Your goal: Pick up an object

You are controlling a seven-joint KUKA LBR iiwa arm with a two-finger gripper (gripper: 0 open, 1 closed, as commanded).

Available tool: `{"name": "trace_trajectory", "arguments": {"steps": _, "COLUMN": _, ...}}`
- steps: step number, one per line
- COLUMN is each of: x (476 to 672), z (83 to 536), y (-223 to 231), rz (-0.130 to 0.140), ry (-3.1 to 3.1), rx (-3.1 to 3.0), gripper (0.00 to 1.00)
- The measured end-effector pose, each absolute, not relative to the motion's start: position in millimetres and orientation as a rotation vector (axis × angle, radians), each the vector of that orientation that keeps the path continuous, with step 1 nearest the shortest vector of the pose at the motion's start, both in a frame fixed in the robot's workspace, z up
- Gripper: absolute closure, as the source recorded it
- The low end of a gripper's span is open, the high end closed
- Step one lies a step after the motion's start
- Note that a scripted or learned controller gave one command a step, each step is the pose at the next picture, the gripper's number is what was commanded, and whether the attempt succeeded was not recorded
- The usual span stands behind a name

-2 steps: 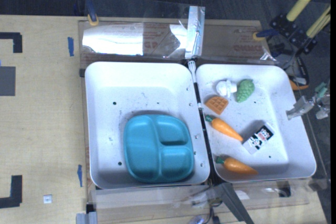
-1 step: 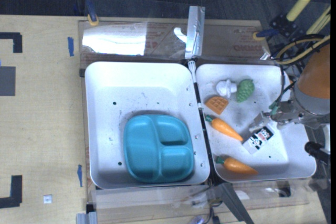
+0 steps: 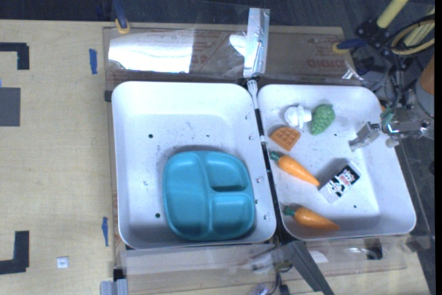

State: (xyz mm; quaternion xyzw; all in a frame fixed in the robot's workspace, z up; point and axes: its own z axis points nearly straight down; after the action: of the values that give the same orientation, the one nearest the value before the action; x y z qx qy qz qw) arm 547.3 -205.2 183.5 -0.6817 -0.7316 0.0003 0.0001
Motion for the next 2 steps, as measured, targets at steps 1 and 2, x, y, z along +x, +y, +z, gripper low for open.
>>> {"name": "trace_trajectory", "arguments": {"steps": 1, "x": 520.8, "z": 98.1, "y": -169.3, "rz": 0.008, "ry": -2.252, "rx": -2.176, "gripper": 0.00}}
{"name": "trace_trajectory", "arguments": {"steps": 2, "x": 481.5, "z": 86.8, "y": -148.7, "rz": -0.005, "ry": -2.223, "rx": -2.229, "gripper": 0.00}}
